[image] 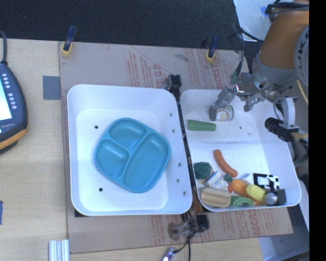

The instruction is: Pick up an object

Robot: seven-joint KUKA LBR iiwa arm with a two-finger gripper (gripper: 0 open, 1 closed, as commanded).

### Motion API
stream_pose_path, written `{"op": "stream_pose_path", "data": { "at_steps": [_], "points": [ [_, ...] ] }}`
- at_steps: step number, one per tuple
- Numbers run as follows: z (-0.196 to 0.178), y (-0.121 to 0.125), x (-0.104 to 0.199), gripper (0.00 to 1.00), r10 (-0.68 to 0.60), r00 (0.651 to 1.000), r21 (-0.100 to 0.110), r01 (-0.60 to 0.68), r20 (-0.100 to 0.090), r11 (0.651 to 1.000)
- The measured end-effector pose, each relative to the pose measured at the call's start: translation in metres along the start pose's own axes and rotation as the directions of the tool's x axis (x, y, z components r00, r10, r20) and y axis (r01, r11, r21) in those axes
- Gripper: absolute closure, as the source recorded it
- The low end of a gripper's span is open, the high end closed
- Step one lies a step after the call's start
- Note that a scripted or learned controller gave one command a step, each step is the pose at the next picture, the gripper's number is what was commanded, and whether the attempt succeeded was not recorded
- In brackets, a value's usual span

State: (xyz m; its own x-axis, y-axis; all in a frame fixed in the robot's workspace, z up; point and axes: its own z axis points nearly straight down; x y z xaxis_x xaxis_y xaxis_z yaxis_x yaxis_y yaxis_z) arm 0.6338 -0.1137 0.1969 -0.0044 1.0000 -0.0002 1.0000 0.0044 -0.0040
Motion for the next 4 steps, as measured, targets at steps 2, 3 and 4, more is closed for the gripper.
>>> {"op": "stream_pose_path", "data": {
  "at_steps": [2, 3, 4],
  "points": [
    [0.082, 0.015, -0.005, 0.0, 0.003, 1.0, 0.003, -0.003, 0.003, 1.0],
    [0.106, -0.065, -0.041, 0.0, 0.0, 1.0, 0.002, 0.0, 0.002, 1.0],
    [0.069, -0.102, 0.004, 0.0, -0.002, 1.0, 0.0, 0.002, 0.0, 1.0]
  ]
}}
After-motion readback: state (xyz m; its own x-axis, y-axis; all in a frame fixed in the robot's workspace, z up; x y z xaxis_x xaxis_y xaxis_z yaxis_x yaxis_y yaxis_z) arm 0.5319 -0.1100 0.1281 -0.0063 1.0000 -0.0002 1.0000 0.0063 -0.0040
